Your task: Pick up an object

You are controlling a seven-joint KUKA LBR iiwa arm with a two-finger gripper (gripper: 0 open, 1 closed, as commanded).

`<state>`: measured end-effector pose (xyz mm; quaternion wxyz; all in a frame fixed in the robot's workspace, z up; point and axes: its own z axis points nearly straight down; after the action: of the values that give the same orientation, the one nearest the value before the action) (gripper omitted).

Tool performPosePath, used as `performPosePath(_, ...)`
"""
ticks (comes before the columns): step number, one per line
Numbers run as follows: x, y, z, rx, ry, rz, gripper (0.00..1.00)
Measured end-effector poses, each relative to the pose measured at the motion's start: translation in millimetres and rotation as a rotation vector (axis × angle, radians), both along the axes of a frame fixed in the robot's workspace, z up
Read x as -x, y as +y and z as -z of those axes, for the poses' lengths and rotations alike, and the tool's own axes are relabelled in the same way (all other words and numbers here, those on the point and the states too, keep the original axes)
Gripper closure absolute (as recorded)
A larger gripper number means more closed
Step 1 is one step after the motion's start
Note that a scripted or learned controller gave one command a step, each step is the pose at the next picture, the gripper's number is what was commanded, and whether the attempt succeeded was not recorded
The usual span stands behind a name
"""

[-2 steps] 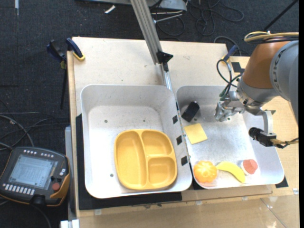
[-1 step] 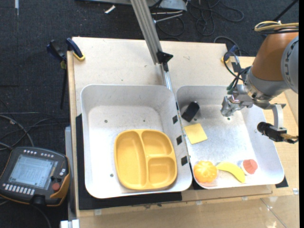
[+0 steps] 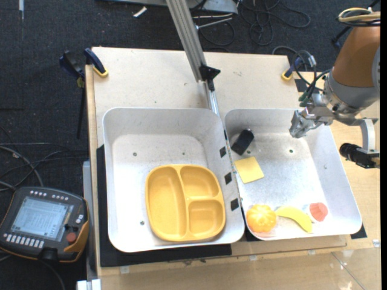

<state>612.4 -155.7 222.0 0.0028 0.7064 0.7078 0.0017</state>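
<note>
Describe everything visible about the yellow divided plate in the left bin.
The yellow divided plate lies flat and right side up on the floor of the left bin, toward its near right corner. It looks like smooth moulded plastic, rounded-square in outline, with a raised rim and three compartments: one long section on its left, two smaller ones on its right. All three hold nothing. Its right edge sits close to the bin's wall; whether it touches cannot be told. Nothing else touches it.

Robotics laboratory test cell: pale bench (image 3: 157, 80) clamped at its corners, bearing two white bins (image 3: 121, 132); industrial arm (image 3: 357, 59) at right; teach pendant (image 3: 42, 219) on dark carpet (image 3: 42, 113); loose cables (image 3: 266, 17) and an aluminium camera mast (image 3: 184, 26).
</note>
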Motion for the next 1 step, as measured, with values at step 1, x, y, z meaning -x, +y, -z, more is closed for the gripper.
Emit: performPosePath(1,19.5,59.0,-7.4,-0.004,0.006,-0.007,1.00)
